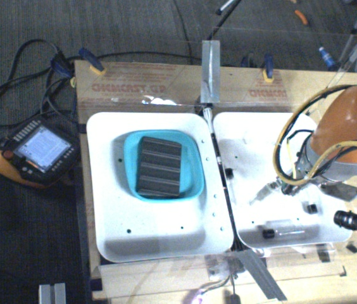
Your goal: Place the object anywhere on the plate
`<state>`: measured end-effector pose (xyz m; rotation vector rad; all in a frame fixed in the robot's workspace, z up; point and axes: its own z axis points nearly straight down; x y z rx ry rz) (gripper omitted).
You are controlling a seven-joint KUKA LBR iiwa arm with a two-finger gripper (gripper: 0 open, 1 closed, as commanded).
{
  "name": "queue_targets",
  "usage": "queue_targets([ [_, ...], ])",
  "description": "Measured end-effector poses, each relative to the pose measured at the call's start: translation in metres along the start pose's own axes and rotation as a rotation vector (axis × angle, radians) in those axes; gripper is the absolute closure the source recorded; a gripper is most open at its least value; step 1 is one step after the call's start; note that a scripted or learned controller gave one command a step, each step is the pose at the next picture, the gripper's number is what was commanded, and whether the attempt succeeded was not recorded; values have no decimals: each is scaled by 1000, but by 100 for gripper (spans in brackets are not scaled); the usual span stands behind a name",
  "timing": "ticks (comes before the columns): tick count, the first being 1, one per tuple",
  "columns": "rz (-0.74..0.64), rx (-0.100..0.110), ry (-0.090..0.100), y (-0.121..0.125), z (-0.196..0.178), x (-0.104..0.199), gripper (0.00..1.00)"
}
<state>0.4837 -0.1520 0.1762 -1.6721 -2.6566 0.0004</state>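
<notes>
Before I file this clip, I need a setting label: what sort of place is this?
Probably a robotics lab test bench: two shallow white plastic bins on a wooden board, a handheld controller with a lit screen on grey carpet, and a grey-and-orange robot arm.

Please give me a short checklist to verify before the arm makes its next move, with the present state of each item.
1. Dark ribbed block lies on the blue plate: ok, it rests inside the plate's rim.
2. Plate sits flat in the left bin: ok.
3. Hand is away from the plate: ok, it is over the right bin.
4. Hand carries nothing: cannot tell, its tip is too small and blurred.
5. Yellow and black cables at the wrist hang free of the bin walls: cannot tell.
</notes>
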Motion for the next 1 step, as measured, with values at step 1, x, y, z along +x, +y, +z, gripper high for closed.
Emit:
queue_targets([
  [1,-188,0,-4,-20,-24,-42,0],
])
